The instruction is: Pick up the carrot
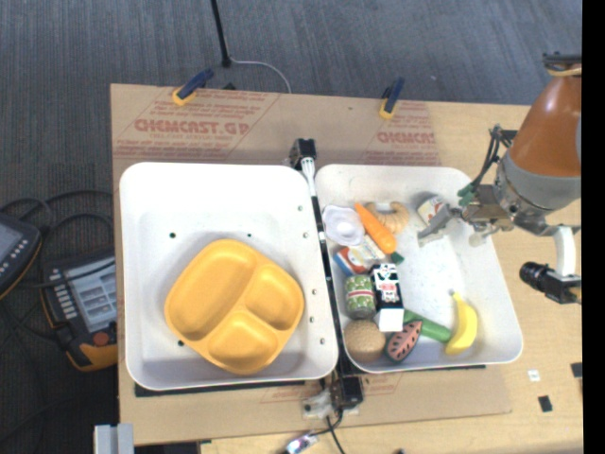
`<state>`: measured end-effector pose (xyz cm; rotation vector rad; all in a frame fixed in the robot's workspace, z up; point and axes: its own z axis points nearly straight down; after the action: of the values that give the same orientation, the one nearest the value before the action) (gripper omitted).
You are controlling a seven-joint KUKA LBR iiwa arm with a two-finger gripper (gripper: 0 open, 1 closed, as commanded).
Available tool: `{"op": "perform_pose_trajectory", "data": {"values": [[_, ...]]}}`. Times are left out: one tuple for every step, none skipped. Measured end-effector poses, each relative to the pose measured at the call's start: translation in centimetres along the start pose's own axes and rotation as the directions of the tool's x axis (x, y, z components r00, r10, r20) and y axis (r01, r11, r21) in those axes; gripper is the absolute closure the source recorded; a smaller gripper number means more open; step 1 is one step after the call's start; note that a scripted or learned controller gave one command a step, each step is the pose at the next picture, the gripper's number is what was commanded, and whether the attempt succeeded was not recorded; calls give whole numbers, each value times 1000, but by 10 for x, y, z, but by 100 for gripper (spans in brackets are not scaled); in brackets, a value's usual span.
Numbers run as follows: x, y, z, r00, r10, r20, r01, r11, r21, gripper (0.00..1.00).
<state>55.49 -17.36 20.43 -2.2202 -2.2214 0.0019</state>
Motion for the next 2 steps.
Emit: {"op": "perform_pose_trajectory", "data": {"values": [[68,40,110,967,256,0,-256,967,-1,0],[69,40,101,967,255,1,-255,967,2,100]]}}
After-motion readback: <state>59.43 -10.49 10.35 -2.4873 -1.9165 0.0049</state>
